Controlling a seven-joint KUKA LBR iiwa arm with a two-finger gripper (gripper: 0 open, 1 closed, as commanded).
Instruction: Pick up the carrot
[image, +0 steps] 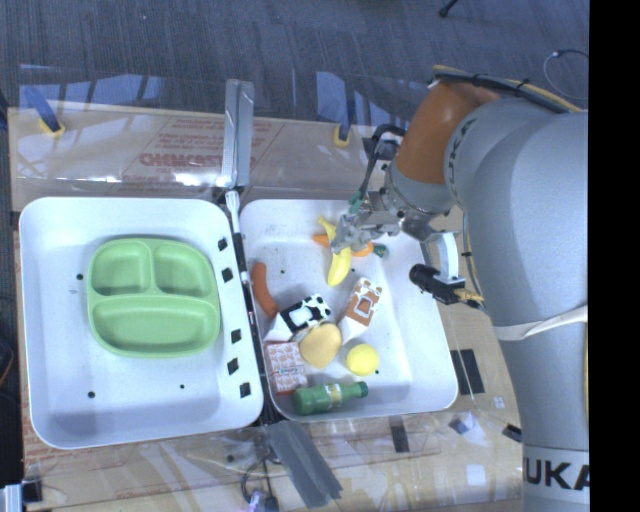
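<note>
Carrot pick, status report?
Gripper low in right bin, over carrot. No grasp visible. Banana crowding carrot.

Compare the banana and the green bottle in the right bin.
The banana is yellow; the green bottle is green with a darker cap end. The banana lies in the bin's upper half, just under the gripper, running roughly top to bottom; the bottle lies across the near edge, running left to right. Both lie flat in the right bin.
</note>
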